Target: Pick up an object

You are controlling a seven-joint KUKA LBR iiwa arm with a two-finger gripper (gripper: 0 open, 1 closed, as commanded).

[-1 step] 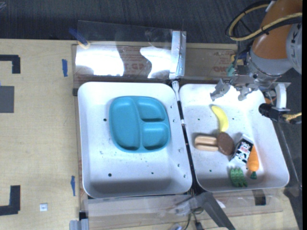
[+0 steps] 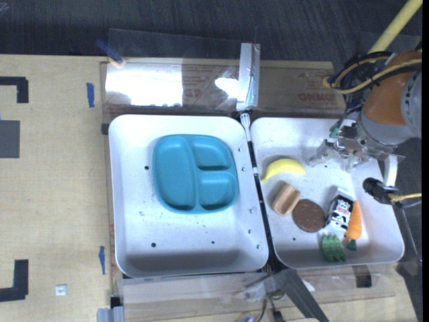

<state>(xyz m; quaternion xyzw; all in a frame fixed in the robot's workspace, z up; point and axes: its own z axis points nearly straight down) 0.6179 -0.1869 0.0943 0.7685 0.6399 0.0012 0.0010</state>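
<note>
Arm (image 2: pixel 392 102) sits over the right bin's (image 2: pixel 392 247) far right corner. Claw (image 2: pixel 345 146) is above bare bin floor, nothing between the fingers. Can't tell from this angle if it's wide or narrow, too small and cluttered with cables.

Left bin (image 2: pixel 127 200) holds a blue tray (image 2: pixel 194 172), flat, three compartments. Not a good pick: wide, low, no edge to bite.

Candidates all in the right bin:
- banana (image 2: pixel 283 168), nearest the claw, lying flat near the divider, apart from the rest.
- bread (image 2: pixel 284 198), tan block just below the banana, touching or nearly touching the cookie.
- cookie (image 2: pixel 309 215), brown disc, flat on the floor.
- carton (image 2: pixel 339 213), small black-and-white box, right of the cookie.
- carrot (image 2: pixel 354 223), orange, just beside the carton, likely touching.
- green piece (image 2: pixel 331 247) at the near edge, below the carton.

Handling guess: these look like toy food, so light, stiff, smooth plastic, somewhat slippery, not fragile.

Best target is the banana: isolated, room on both sides for the fingers. Grip across the middle of the curve, fingers on the long sides, not the tapered ends, where it could squirt out. Cookie is too flat to get under. Carton and carrot are crowded together; a close there risks pinching both or shoving one away. Bread is a fair second choice, gripped across its short width.
</note>
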